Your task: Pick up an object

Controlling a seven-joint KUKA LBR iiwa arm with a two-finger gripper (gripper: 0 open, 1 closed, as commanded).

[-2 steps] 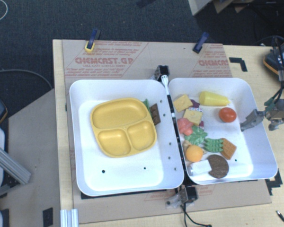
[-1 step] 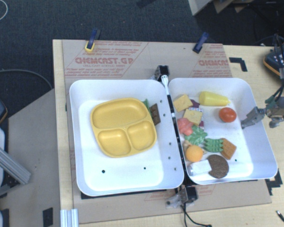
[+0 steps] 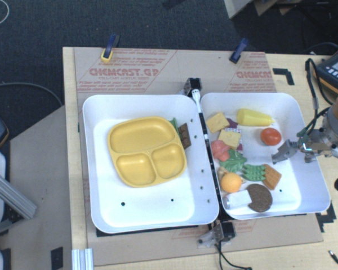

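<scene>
Toys crowd the right-hand white bin: nearest the camera a dark brown round cookie, then a small orange ball and a green leafy piece, farther back a round red tomato and a yellow corn-like piece. The gripper hovers spread and empty just right of the tomato, seemingly mid-approach. Next it likely must descend over the smooth tomato and close.
</scene>
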